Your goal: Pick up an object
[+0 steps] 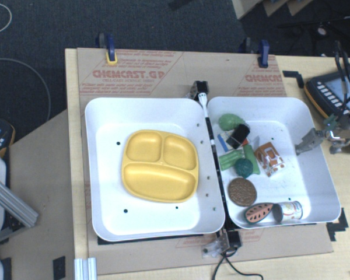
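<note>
The gripper [308, 142] is at the right edge of the right bin [321, 185], low over the rim; its grey fingers [306, 140] appear narrow, with nothing between them.

In the right bin the objects lie along its left side: a green round piece [230, 122] near the top, a black block [238, 135] beside it, a teal ball [243, 167], a brown round cookie [242, 191], and an orange-and-white packet [269, 158] near the middle. At the bottom edge lie a small can [290, 210] and an orange oval toy [258, 213].

The left bin [102, 174] carries a yellow divided plate [160, 165] in its middle.
</note>
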`<state>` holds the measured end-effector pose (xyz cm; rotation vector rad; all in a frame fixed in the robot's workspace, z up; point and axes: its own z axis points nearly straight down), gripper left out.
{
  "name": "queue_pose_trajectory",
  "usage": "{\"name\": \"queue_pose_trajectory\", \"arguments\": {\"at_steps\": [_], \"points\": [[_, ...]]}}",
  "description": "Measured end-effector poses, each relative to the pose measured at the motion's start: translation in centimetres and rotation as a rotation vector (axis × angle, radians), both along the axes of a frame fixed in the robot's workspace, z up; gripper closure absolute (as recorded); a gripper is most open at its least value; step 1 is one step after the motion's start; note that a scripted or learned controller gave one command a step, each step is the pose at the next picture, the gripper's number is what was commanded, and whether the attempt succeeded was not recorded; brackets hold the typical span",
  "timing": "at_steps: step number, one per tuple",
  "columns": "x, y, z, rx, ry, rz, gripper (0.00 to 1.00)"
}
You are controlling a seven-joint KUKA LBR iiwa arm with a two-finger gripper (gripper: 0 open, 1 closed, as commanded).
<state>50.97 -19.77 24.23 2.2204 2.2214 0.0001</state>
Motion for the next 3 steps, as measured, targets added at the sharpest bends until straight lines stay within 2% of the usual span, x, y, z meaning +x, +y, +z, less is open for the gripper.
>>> {"name": "queue_pose_trajectory", "arguments": {"at_steps": [1, 2, 3], "points": [[-3.6, 1.4, -15.0, 0.007, 0.017, -0.002, 0.0], [-0.3, -2.2, -15.8, 0.013, 0.007, 0.003, 0.0], [2.9, 8.2, -15.8, 0.005, -0.001, 0.011, 0.0]]}}
